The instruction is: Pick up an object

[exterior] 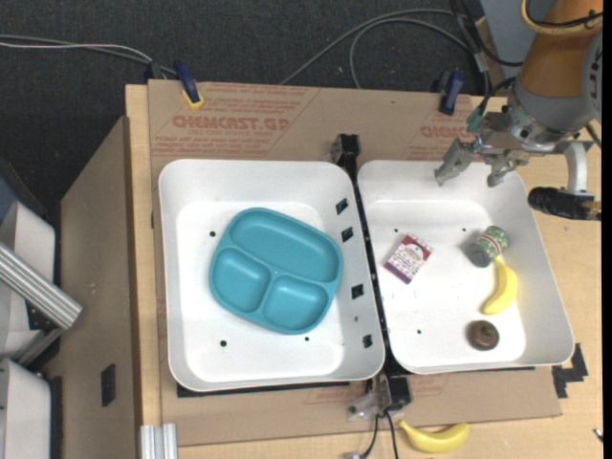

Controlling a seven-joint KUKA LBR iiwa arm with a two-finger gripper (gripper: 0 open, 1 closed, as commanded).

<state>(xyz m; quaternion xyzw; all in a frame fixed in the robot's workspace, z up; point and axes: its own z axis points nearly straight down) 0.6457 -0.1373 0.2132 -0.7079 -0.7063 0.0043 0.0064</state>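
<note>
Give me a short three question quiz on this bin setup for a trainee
1. True or false: the blue divided plate lies in the same bin as the banana.
2. Which lies nearest the claw? A small packet; B green can; C brown round piece.
3. Fill in: the claw hangs open above the right bin's ____ edge.

Key: 1 false; 2 B; 3 far.
</note>
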